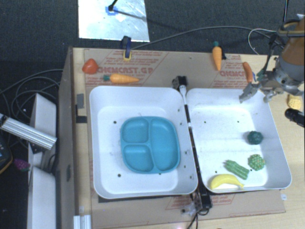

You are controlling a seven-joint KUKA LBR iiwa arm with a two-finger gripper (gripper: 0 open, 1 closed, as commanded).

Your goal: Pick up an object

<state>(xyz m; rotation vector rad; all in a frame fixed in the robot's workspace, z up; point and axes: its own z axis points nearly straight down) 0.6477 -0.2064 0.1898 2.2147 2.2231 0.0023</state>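
Objects for picking cluster at 5 o'clock in the right bin (pixel 271 123): a dark teal ball (pixel 254 137), green lump (pixel 256 161), green pod (pixel 237 169) and banana (pixel 226 181). Your gripper (pixel 259 93) hovers at the bin's 1 o'clock corner, fingers spread, holding nothing. You appear to be at the approach; next, travel toward 6 o'clock and descend over one piece.
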